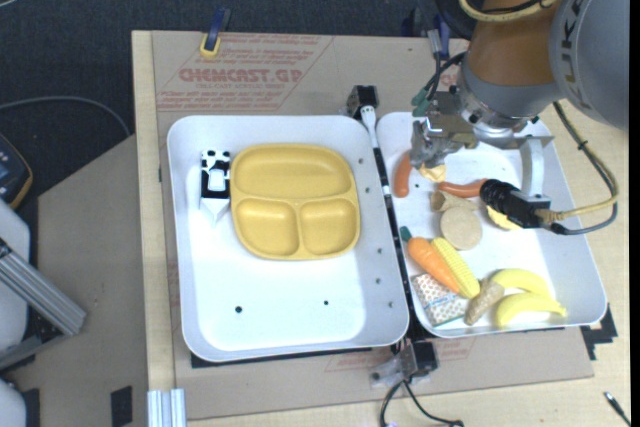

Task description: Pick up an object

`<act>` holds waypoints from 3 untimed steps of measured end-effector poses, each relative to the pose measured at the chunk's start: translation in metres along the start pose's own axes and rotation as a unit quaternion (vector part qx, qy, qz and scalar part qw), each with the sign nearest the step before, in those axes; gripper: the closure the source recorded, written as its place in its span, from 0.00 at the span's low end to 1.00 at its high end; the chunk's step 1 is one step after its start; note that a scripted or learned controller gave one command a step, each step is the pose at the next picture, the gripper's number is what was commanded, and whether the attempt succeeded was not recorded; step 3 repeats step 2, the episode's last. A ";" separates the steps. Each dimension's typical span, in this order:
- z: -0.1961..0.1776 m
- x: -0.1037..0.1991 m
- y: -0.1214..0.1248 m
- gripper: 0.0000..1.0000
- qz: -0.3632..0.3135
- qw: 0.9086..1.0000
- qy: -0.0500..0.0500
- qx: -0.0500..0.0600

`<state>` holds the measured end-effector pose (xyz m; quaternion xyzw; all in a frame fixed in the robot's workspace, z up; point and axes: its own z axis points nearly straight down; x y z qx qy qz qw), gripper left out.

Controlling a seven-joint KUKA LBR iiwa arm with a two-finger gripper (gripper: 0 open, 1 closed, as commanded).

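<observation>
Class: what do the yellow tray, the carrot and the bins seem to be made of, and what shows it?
Yellow tray: likely moulded plastic, matte; even colour, rounded compartments.
Carrot: probably toy plastic; uniform orange, slight sheen.
Bins: seemingly thin formed plastic, smooth white; rounded corners and soft highlights.

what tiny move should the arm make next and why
Probably a short, straight descent. The end effector hangs over the upper left part of the right shallow white bin, just above a small pale yellow food piece and beside the orange sausage-shaped toy. No item is seen between its fingers, so it likely must go lower.
</observation>
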<state>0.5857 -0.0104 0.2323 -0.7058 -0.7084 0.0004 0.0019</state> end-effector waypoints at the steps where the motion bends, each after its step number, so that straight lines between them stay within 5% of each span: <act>1: -0.002 -0.002 0.011 1.00 0.001 1.000 -0.001 -0.003; 3: 0.005 -0.012 0.004 1.00 0.002 1.000 -0.001 0.000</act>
